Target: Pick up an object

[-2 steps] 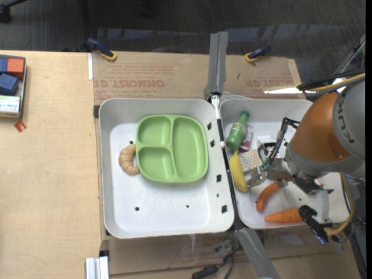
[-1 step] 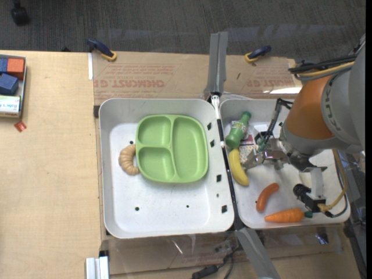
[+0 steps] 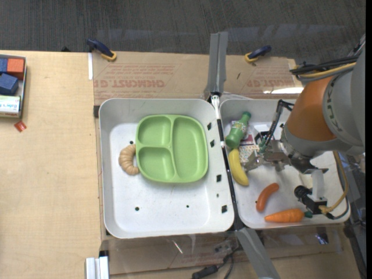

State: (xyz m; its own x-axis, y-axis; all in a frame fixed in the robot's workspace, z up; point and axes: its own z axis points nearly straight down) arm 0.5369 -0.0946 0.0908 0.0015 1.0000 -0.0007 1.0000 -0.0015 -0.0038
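**Nothing lifted yet; end effector low in the right bin**

White bins were seen side by side on the surface. In the left bin point(image 3: 116, 202) a green divided plate point(image 3: 172, 148) lay with a croissant-like toy point(image 3: 128, 159) touching its left rim. The right bin point(image 3: 256, 220) held a green bottle point(image 3: 237, 130), a banana point(image 3: 238, 167), a red sausage-shaped toy point(image 3: 267, 195) and a carrot point(image 3: 285, 215), all resting on the bin floor. The end effector point(image 3: 260, 157) was placed low beside the banana, near a small packet point(image 3: 249, 150). Whether it was spread or closed could not be told, and nothing was visibly gripped. The pick was judged not yet accomplished: grasp and lift were both left.
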